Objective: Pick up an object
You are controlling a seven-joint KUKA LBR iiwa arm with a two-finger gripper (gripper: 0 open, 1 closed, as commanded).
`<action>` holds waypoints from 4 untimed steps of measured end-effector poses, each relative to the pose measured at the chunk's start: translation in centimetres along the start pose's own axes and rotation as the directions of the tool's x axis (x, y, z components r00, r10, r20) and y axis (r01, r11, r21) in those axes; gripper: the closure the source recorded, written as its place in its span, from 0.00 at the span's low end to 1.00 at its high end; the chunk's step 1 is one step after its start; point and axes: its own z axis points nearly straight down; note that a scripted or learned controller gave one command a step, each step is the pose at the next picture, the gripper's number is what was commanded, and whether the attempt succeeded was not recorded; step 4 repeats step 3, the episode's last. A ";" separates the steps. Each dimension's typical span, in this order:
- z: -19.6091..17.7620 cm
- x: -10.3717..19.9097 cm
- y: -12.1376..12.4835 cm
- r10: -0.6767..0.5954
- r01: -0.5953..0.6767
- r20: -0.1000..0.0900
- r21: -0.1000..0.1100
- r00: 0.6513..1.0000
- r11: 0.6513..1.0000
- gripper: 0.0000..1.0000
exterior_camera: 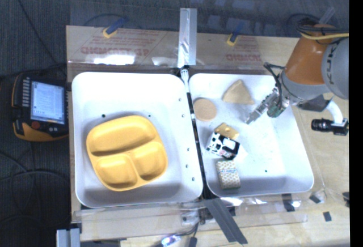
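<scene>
No object is being gripped. A tan wedge (238, 93) is lying just left of the gripper (253, 115), a brown disc (205, 109) further left, a black-and-white item (222, 145) below-left. The pincer is being held over the right bin (295, 144); its spread cannot be told.

Gripper (255, 114) low, angled leftward.
</scene>
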 end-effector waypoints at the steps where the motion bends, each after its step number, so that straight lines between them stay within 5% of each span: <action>1: -16.8 -1.9 -1.2 -0.357 0.357 0.001 -0.003 0.934 0.934 1.00; 2: -10.8 1.3 -4.8 -0.434 0.434 -0.001 -0.002 0.901 0.901 1.00; 3: 0.3 0.7 1.9 -0.329 0.329 0.001 -0.005 0.944 0.944 1.00; 4: 0.3 0.7 1.9 -0.329 0.329 0.001 -0.005 0.944 0.944 1.00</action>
